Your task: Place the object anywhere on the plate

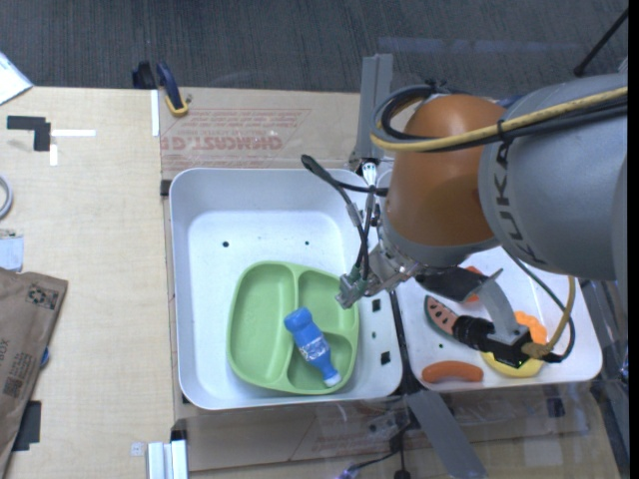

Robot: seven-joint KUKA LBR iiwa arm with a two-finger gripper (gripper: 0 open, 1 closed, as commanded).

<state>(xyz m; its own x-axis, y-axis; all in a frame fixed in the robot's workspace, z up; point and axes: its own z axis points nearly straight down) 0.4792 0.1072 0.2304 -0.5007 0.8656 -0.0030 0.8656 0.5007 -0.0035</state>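
1. The blue bottle point(311, 346) lies on its side on the green plate point(255, 337). It rests in the right half, slanting from the middle ridge down toward the plate's near right edge.
2. The gripper point(351, 289) hangs over the plate's upper right rim, apart from the bottle. It is small and dark against the arm, and I cannot tell whether it is spread or closed. Nothing can be seen held in it.
3. The arm point(449, 178) hides the far part of the right bin point(435, 345) and the wall shared by the two bins.
4. The left bin point(200, 267) holds the plate and the bottle on it. The plate sits toward the near right corner.
5. In the right bin lie a red slice point(439, 315) and an orange-red sausage point(451, 371). Further right are yellow and orange pieces that are hard to make out.
6. Bare white floor lies along the left bin's far and left sides. The plate's left compartment is also bare.
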